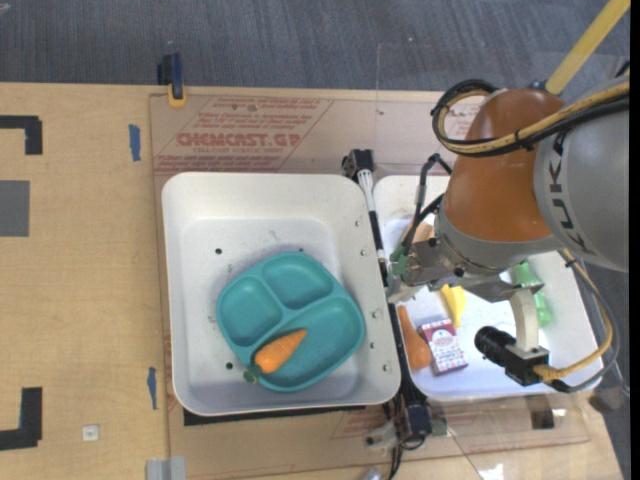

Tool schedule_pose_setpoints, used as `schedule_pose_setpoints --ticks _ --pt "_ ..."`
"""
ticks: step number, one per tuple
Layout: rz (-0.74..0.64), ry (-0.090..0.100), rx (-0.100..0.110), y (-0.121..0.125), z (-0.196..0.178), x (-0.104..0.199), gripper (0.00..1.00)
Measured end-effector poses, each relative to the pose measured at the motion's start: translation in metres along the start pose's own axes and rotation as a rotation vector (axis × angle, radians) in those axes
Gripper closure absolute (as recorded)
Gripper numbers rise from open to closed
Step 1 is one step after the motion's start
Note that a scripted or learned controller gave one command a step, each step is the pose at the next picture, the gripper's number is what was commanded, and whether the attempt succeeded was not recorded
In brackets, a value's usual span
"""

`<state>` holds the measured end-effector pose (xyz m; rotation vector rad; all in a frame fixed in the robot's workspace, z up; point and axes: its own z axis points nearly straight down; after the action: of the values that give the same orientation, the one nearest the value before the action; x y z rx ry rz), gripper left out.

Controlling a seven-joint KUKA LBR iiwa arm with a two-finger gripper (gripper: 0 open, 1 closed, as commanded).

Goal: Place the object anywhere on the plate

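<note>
A teal plate (290, 298) with three compartments lies in the left bin (200, 218). An orange carrot (278, 351) rests in the plate's front compartment. The arm hangs over the right bin (580, 358), and its gripper (410, 266) sits low at that bin's left side, mostly hidden under the orange wrist. Just below the gripper lie an orange stick-shaped item (412, 341), a small red and white packet (443, 346) and a yellow piece (455, 299).
A green item (538, 303) shows at the right of the right bin, partly behind the arm. The divider between the bins (372, 218) runs close to the gripper. Brown cardboard surrounds both bins.
</note>
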<state>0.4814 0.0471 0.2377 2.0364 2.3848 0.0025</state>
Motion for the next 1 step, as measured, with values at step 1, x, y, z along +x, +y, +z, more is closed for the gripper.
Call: schedule_pose_setpoints --ticks 1 --pt "0.425 0.001 0.007 0.0062 0.0054 0.0541 1.0"
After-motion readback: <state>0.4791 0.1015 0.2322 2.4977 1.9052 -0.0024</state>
